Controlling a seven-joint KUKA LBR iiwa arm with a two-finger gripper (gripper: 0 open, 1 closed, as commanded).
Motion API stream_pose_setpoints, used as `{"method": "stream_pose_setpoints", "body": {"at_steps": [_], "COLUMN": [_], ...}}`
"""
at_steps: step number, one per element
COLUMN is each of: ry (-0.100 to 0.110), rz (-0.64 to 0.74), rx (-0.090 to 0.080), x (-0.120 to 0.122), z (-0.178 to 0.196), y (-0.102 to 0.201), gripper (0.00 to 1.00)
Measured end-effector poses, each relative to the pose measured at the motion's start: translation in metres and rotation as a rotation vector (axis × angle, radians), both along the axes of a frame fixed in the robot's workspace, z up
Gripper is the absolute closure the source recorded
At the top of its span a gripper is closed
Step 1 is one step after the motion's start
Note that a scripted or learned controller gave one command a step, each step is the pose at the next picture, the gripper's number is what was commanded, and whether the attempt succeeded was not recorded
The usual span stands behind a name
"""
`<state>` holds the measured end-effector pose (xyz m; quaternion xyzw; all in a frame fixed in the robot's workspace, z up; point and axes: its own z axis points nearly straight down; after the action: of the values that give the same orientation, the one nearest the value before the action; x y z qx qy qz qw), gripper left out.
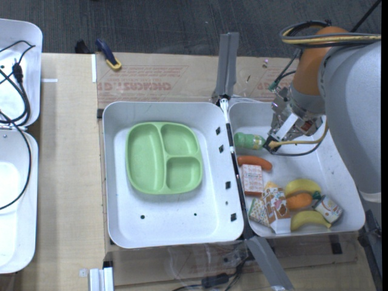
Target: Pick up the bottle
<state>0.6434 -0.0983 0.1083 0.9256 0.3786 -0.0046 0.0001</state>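
The arm (pixel 339 83) comes in from the right, big and grey with its orange band above the wrist, and leans down over the far end of the right-hand bin (pixel 347 173). Its gripper (pixel 274 139) is low inside that bin, right at the cap end of the bottle (pixel 248 140), a small green bottle lying on its side against the bin's left wall, near the far corner. From where I stand I cannot tell how wide the gripper is set, nor whether it has any hold on the bottle; the two look touching or nearly so, and the bottle lies flat on the bin floor. Just nearer than the bottle lies an orange carrot (pixel 255 161), and beside that a small red-and-white packet (pixel 252 179). Toward the near end of the same bin sits a jumble: a patterned carton (pixel 271 208), two yellow bananas (pixel 306 218), an orange fruit (pixel 299 201) between them, and a small white carton (pixel 328 209). The left-hand bin (pixel 115 180) holds a pale green divided plate (pixel 163 157) with three compartments, lying flat. Both bins rest on a wooden worktop (pixel 66 162), with a blue-and-yellow clamp (pixel 108 54) at its far edge.
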Motion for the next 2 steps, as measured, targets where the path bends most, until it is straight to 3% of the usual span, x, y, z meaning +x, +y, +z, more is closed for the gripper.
{"method": "stream_pose_setpoints", "body": {"at_steps": [1,2], "ry": [0.0,-0.006], "rz": [0.0,-0.103], "rx": [0.0,0.002], "x": [0.0,0.003], "z": [0.0,0.046], "y": [0.0,-0.045], "gripper": [0.0,0.0]}}
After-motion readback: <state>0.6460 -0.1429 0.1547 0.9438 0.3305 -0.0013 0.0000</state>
